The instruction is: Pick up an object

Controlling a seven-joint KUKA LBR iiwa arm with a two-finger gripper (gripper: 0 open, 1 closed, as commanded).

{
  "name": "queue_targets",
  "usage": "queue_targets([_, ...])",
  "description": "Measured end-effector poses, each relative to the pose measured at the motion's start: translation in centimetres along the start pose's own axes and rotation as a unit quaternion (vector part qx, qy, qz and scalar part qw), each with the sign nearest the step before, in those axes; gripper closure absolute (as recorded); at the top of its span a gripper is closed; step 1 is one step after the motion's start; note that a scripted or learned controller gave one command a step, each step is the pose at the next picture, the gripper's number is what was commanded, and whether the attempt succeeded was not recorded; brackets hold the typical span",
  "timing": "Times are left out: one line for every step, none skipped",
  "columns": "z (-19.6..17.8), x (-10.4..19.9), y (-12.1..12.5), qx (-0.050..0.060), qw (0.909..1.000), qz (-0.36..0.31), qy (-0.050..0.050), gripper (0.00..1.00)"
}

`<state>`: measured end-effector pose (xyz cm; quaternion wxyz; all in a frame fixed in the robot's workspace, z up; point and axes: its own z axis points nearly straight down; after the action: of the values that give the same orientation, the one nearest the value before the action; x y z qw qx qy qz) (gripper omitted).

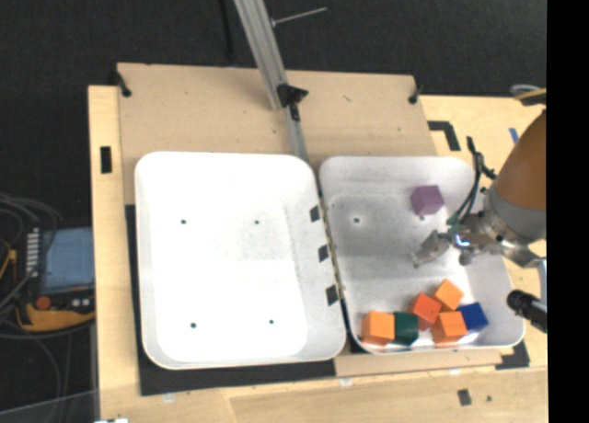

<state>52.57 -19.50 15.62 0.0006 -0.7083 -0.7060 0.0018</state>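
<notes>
Purple cube sits just up-left of your claw; grip state unclear. You're approaching: centre, then descend.

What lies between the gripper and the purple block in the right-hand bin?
Nothing: the camera view shows bare white bin floor between the gripper and the purple block.

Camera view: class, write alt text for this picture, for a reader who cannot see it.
A robot arm reaches in from the right, its gripper over the right bin, below a purple block. Orange, green and blue blocks huddle along that bin's near edge. The left bin sits beside it on a wooden bench.
</notes>
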Motion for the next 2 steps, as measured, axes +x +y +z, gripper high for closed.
queue_targets([5.3,-0.1,-0.1,0.0,1.0,0.0,0.0,0.0])
queue_targets([3.9,-0.1,0.2,-0.005,1.0,0.004,0.001,1.0])
